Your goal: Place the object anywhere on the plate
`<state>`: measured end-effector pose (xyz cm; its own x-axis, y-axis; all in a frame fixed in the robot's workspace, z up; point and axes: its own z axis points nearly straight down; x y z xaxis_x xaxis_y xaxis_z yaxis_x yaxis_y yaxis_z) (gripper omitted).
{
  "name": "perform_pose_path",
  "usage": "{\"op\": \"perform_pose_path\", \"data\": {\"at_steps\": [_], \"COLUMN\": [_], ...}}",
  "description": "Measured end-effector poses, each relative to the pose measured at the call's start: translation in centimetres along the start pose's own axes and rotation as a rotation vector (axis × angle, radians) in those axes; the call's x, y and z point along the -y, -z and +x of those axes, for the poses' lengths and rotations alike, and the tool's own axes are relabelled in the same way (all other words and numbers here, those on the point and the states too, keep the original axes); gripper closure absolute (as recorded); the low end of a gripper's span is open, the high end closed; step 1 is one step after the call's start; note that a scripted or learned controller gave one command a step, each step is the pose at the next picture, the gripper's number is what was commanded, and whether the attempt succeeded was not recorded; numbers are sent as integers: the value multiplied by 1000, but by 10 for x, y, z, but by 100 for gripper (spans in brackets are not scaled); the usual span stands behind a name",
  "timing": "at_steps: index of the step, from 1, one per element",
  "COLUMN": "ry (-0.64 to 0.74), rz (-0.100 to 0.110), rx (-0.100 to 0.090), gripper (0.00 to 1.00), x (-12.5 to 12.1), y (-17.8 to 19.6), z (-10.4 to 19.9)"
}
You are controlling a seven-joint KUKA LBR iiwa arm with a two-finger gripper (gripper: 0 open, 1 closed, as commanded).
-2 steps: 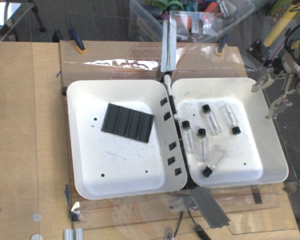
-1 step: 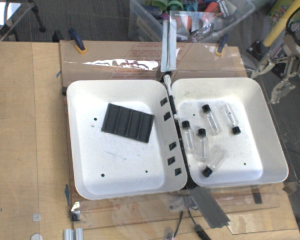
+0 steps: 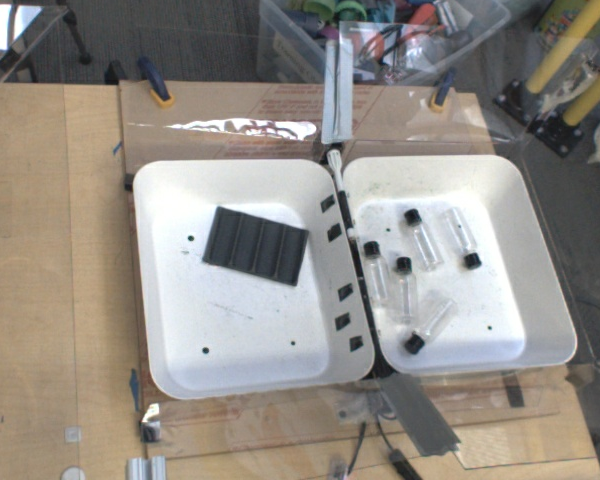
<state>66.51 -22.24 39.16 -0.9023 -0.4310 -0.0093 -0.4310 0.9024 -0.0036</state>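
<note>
A dark grey ribbed plate (image 3: 256, 245) lies flat in the left white bin (image 3: 180, 358), toward its upper middle, turned slightly clockwise. In the right white bin (image 3: 540, 268) lie several clear vials with black caps: one (image 3: 421, 238) near the top centre, one (image 3: 460, 238) to its right, one (image 3: 374, 270) by the left wall, one (image 3: 405, 288) in the middle and one (image 3: 427, 325) at the bottom. All the vials lie on their sides, apart from the plate.
A clear tub of coloured toys (image 3: 380, 13) stands behind the bins. Brown cardboard (image 3: 230, 118) with blue clamps lies under the bins' far edge. Yellow tubes (image 3: 570, 28) lean at the top right. A grey metal bracket (image 3: 420, 418) sticks out below the bins.
</note>
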Motion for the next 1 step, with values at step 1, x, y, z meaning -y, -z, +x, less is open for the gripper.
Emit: {"op": "perform_pose_path", "data": {"at_steps": [1], "ry": [-7], "rz": [3], "rx": [10], "gripper": [100], "x": [1], "y": [11], "z": [0]}}
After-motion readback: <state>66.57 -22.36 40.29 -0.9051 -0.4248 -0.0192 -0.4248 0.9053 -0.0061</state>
